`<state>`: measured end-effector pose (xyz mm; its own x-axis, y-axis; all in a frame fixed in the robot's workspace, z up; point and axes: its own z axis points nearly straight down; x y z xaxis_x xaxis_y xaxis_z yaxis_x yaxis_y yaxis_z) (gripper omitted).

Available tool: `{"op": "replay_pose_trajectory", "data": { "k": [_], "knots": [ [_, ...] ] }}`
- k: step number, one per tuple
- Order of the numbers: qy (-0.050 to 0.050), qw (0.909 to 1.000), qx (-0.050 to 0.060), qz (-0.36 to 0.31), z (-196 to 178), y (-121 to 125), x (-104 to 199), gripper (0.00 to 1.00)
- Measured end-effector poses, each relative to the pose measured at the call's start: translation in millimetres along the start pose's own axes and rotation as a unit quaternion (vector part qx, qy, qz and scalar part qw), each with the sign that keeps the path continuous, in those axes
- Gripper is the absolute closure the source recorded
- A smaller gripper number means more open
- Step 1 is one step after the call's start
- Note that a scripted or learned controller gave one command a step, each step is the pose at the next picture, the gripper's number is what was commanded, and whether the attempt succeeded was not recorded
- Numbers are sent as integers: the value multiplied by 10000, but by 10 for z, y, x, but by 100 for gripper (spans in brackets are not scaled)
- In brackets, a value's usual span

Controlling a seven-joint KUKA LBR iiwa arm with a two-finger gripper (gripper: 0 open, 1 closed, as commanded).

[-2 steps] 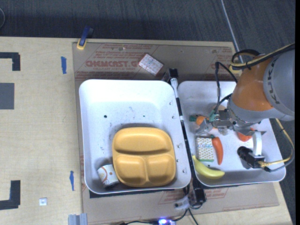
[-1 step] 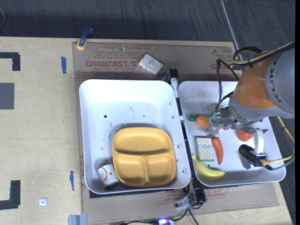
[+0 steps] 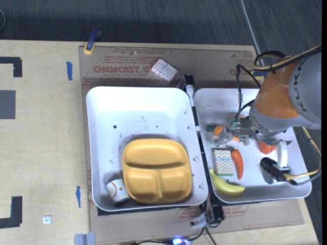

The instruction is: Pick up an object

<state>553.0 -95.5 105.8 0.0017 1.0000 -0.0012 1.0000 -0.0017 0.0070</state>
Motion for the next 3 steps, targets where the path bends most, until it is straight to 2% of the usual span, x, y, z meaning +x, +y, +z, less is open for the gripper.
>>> {"op": "replay_pose_trajectory", "data": {
  "k": [1, 2, 3],
  "knots": [
    [-4, 10000, -15, 2, -101, 10, 0, 100],
    [10, 10000, 28, -16, -794, -114, 880, 100],
    [8, 10000, 30, -12, -792, -115, 874, 0]
  ]
}}
